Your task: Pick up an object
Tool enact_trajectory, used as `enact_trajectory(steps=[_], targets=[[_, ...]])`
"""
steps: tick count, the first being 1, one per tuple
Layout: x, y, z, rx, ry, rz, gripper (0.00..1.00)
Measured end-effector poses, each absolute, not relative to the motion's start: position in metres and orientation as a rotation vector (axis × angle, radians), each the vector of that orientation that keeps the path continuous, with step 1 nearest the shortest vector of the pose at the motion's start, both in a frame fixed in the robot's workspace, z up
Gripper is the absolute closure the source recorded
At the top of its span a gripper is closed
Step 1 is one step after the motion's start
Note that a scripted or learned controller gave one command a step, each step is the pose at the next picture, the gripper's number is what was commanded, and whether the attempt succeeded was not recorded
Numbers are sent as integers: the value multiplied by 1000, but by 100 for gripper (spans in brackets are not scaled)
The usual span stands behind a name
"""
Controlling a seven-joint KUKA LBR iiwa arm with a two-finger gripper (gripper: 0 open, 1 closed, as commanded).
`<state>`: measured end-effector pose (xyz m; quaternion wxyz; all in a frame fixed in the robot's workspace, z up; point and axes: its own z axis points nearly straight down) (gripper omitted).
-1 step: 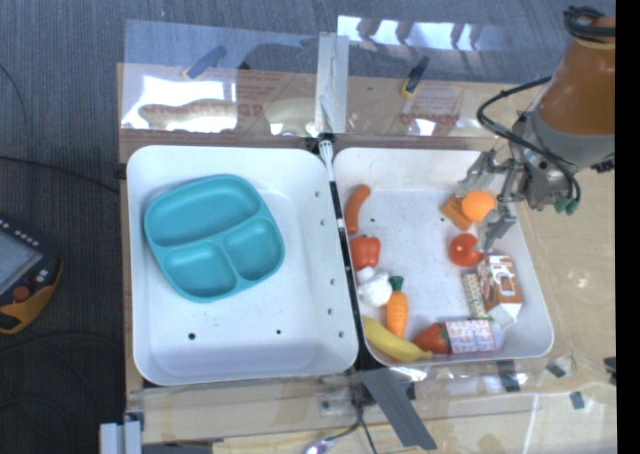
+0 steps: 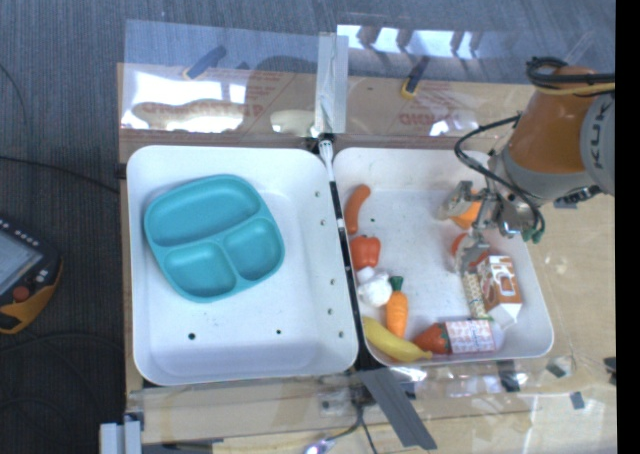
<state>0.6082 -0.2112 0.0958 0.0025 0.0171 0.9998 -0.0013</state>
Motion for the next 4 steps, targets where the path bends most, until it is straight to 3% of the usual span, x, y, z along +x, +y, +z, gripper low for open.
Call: enact_trajectory(steps=[1,2,3,4], targets=[[610,-210,106,49,3133,-11,100],[610,-209,106,48,3133,-10,0],[609,-203,90,104,3130,-6,0],[612,-203,103,101,3122,-14,100]])
